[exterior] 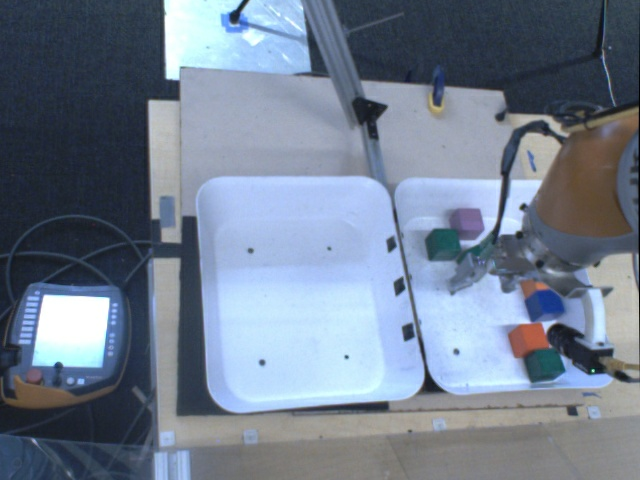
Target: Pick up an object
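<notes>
— Nearest the lens is the arm, isn't it? That grey and orange bulk at the right edge?

— Yes. It reaches in from the right over the right bin, and its claw sits low over the bin's middle, pointing left.

— Is the claw pinching anything?

— Nothing shows between the fingers. They look slightly spread, with bare white bin floor in the gap. A green block lies just above and left of the tips, close but apart from them.

— What else is in that bin?

— A purple block sits just up and right of the green one, nearly touching it. A blue block lies to the right, under the wrist, with a sliver of orange at its upper edge. Lower right, an orange block touches a dark green block below it.

— And the left bin?

— White floor with a few small dark dots.

— What about around the bins?

— Both rest on a pale bench. A grey pole slants down from the top of the frame to the seam between the bins. A small yellow-and-blue clamp sits at the bench's upper edge. At lower left of the frame, off the bench, a pendant with a bright screen lies on the dark floor, its cable looping round it.
</notes>
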Controlling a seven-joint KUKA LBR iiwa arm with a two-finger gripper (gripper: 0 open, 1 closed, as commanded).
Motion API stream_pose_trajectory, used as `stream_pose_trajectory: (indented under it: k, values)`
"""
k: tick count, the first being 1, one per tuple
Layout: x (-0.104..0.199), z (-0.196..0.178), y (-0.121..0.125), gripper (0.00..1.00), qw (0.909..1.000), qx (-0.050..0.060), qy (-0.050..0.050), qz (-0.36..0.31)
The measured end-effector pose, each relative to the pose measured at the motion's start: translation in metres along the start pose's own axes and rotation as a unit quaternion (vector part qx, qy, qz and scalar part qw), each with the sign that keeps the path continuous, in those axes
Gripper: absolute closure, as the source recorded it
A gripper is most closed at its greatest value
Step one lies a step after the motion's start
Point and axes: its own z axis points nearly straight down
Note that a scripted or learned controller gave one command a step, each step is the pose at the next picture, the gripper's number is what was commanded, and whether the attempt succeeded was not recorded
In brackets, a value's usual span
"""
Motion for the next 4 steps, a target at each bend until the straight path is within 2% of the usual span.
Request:
stream_pose_trajectory:
  k: [1,3,4]
  values:
    - [0.0,0.0,0.0,0.0,1.0,-0.001,0.0,0.0]
    - [-0.009,0.102,0.004,0.0,1.0,0.002,0.0,0.001]
    - [-0.009,0.089,0.006,1.0,1.0,-0.002,0.0,0.0]
